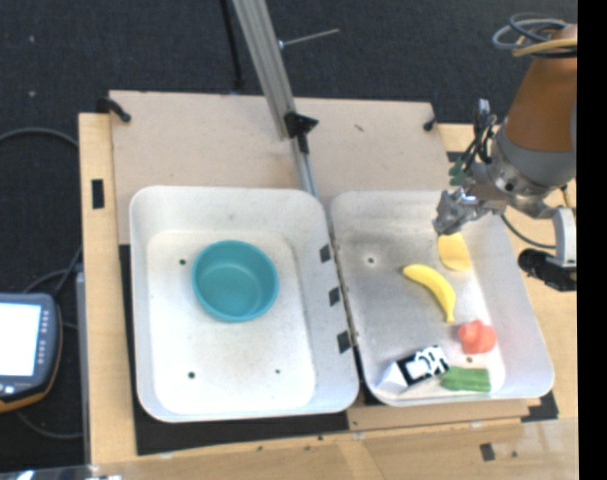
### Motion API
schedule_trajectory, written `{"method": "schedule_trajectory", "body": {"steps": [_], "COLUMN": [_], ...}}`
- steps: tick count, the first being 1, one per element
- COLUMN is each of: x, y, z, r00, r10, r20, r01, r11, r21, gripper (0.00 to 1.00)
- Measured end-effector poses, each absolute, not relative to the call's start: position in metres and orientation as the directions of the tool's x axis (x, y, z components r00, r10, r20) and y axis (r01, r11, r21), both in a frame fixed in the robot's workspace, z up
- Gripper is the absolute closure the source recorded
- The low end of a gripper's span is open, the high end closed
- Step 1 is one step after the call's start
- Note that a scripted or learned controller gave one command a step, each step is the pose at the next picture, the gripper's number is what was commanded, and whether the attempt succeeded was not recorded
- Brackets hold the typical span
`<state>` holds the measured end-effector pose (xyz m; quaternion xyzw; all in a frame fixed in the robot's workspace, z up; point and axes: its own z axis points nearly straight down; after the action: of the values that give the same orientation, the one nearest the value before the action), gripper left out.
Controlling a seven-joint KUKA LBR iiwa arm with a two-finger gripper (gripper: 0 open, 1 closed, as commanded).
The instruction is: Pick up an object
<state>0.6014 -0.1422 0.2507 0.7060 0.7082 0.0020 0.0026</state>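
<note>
The right bin (pixel 383 268) holds a yellow banana (pixel 432 288), a pale yellow lemon-like piece (pixel 455 253), a red strawberry-like toy (pixel 476 337), a green piece (pixel 466 379) and a black-and-white box (pixel 420 366). My gripper (pixel 453 213) hangs over the bin's far right part, its tip just above and to the left of the pale yellow piece. Nothing shows between its fingers.
A teal bowl (pixel 235 280) sits in the left bin (pixel 163 368). A slanted aluminium post (pixel 273 68) rises behind the bins. A pendant with a screen (pixel 18 348) lies at the far left, off the bench. Cables trail beside the arm at the right.
</note>
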Motion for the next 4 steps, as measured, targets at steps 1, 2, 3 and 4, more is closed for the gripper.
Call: {"method": "schedule_trajectory", "body": {"steps": [1,2,3,4], "x": [0.603,0.583,0.565,0.552], "y": [-0.143,-0.091,-0.038,0.009], "z": [0.284,0.287,0.271,0.255], "r00": [-0.004,-0.007,-0.006,-0.005], "r10": [1.0,1.0,1.0,1.0], "r20": [-0.001,0.001,0.0,0.0], "r01": [1.0,1.0,1.0,1.0], "r11": [0.004,0.007,0.006,0.005], "r21": [0.005,0.002,0.001,0.0], "gripper": [1.0,1.0,1.0,1.0]}}
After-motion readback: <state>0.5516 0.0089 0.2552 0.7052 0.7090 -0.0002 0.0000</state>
